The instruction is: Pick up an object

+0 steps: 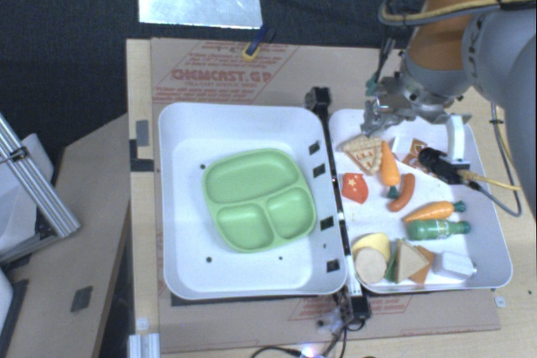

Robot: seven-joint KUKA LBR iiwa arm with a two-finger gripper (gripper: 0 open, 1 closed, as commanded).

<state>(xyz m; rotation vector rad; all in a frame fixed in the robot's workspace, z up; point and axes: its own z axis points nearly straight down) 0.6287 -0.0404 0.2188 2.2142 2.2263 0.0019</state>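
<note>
Grey arm (503, 46) with an orange band (449, 17), looped yellow-black cables (419, 4).

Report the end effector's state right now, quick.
End effector: cannot be told; it sits low over the triangular tan pizza slice toy.

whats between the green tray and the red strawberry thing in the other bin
In the camera view, bare white floor of the left bin, then the black clips along the two bins' joined rims, lie between the green tray and the red piece.
</note>
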